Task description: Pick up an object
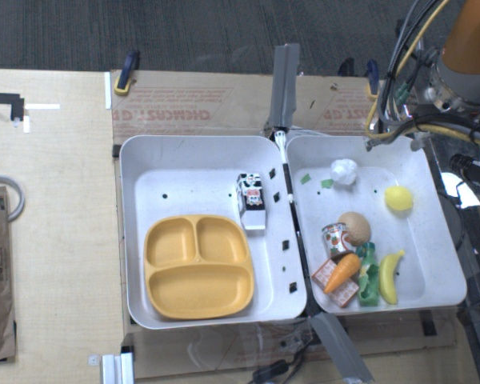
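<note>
Left bin – yellow 3-section plate at front, small milk carton just behind it. Right bin – crumpled white wad, yellow ball, then a front cluster: brown egg-like lump, can, carrot, green piece, banana. Bench pale wood, cardboard behind. Arm sits at upper right over the bin's rear corner; gripper state cannot be told. Rear of the left bin lies bare.

Bins smooth white plastic; yellow divided plate matt plastic; bench pale wood.
</note>
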`<state>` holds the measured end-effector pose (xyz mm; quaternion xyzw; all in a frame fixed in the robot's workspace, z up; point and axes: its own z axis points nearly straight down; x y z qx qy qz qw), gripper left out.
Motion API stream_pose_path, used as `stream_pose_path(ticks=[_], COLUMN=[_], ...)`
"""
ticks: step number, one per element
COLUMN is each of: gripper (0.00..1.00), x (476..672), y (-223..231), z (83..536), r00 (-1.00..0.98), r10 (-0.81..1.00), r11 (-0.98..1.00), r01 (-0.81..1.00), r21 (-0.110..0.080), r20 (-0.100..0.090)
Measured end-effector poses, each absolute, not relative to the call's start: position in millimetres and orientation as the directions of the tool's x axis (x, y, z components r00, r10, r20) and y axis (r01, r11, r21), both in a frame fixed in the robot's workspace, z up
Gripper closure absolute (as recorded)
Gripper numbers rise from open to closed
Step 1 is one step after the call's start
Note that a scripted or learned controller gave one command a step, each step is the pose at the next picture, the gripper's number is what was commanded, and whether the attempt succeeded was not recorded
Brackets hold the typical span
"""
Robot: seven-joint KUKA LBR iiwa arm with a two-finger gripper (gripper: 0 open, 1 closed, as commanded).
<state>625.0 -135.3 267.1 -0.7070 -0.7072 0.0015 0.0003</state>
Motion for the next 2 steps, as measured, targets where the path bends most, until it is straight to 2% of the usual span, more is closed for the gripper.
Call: stream_pose_path(ticks=[1, 2], gripper=[0.00, 0.00], x=[606.0, 598.3], y=[-187, -191], z=[120, 91], r00=[0.271, 0.603], r10=[0.963, 0.798], r11=[-0.271, -0.603], r01=[0.963, 0.798], r21=[0.001, -0.002], r20=[-0.003, -0.003])
